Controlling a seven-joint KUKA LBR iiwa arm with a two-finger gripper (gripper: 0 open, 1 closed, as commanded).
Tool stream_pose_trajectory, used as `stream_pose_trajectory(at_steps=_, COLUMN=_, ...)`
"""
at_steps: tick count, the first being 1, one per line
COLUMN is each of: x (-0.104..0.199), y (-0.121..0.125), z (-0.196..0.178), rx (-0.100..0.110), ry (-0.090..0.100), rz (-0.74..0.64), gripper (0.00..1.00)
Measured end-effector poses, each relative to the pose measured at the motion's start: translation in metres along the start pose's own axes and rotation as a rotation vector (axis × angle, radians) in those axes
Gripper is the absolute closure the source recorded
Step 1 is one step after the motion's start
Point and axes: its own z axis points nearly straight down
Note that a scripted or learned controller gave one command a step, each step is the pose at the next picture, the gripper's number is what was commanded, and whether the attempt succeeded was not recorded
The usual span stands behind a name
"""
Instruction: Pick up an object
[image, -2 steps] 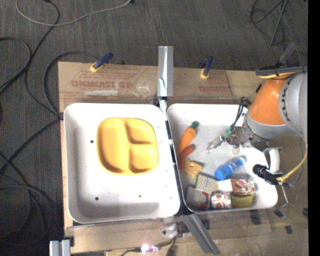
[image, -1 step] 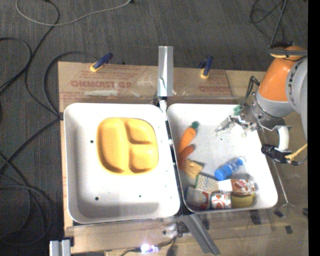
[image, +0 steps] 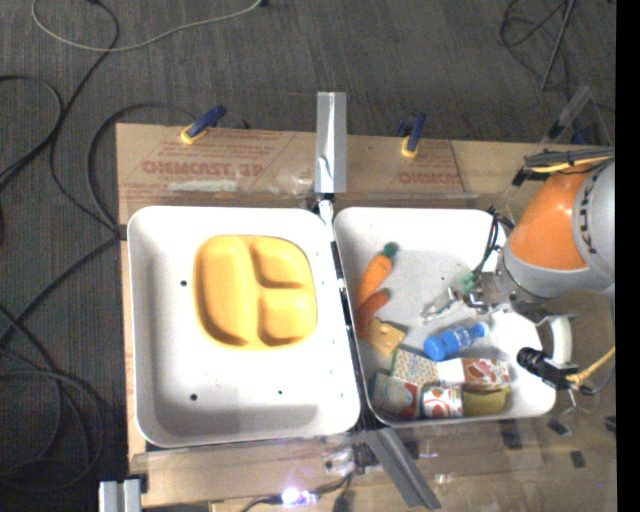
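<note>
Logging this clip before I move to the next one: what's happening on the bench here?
A grey arm with an orange band reaches in from the right over the right white bin, its gripper low near a blue plastic bottle. That bin also has a toy carrot and small food packages along its near edge. The left white bin holds a yellow divided tray. Nothing is visibly gripped yet.

- I see the arm (image: 560, 235) over the right bin (image: 420, 225), its tool (image: 470, 293) low above the bin floor.
- A blue bottle (image: 455, 340) lies just below the tool.
- A carrot (image: 375, 272) lies at the bin's left, cartons (image: 440, 385) along its near wall.
- A yellow tray (image: 256, 290) sits in the left bin (image: 160, 400).
</note>
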Motion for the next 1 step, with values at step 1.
stream_pose_trajectory(at_steps=1, x=0.0045, y=-0.0526, z=-0.0012, rx=-0.006, ry=-0.012, rz=-0.108, gripper=0.00)
